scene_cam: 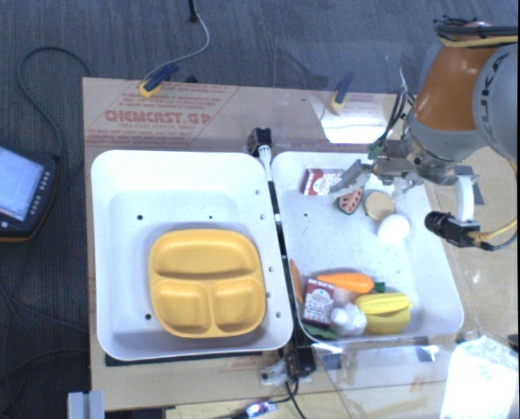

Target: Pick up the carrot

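The carrot [345, 281], orange with a green tip on its right, lies flat in the front part of the right bin [434, 260]. It rests just behind a red box [318, 303] and a yellow banana-like piece [384, 304]. My gripper [373, 184] hangs over the back of the same bin, well behind the carrot, above a tan round piece [379, 204] and a small reddish slice [351, 202]. It is open, with nothing between its fingers.
A white egg [393, 228] sits mid-bin, between gripper and carrot. A second red packet [316, 182] lies at the bin's back left. A whitish lump [352, 319] crowds the front. The left bin [120, 190] bears a yellow divided tray [208, 281].
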`<action>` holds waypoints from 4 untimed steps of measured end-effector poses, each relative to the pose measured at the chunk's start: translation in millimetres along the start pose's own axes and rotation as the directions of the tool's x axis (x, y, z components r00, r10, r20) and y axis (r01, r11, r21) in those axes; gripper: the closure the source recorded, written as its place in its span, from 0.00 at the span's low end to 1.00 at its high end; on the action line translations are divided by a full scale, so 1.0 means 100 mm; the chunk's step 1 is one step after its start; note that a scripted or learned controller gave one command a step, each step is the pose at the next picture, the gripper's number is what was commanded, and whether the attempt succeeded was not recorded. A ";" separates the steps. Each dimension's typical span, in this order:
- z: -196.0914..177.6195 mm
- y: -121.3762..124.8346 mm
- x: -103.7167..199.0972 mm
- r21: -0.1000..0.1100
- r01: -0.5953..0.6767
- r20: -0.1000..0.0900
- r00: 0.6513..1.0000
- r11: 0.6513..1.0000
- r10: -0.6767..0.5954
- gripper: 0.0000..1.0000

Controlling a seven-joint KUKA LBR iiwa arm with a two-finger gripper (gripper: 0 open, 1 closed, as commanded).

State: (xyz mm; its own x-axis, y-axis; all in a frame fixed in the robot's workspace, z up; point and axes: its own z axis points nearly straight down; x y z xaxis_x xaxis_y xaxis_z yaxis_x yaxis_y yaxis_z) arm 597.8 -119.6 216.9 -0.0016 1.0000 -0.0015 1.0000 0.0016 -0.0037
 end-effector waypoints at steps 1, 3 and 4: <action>1.24 -0.52 -0.05 -0.003 0.027 -0.001 1.000 1.000 -0.027 0.00; 1.15 -1.04 -0.11 -0.028 0.038 0.010 0.999 0.999 -0.038 1.00; 1.07 -1.04 -0.10 -0.026 0.038 0.009 0.999 0.999 -0.038 1.00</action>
State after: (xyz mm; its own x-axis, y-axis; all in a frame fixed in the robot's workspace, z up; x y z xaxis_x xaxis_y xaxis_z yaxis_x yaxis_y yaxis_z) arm 493.5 -130.1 110.4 -0.0391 0.9992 -0.0106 0.9990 0.0394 0.0223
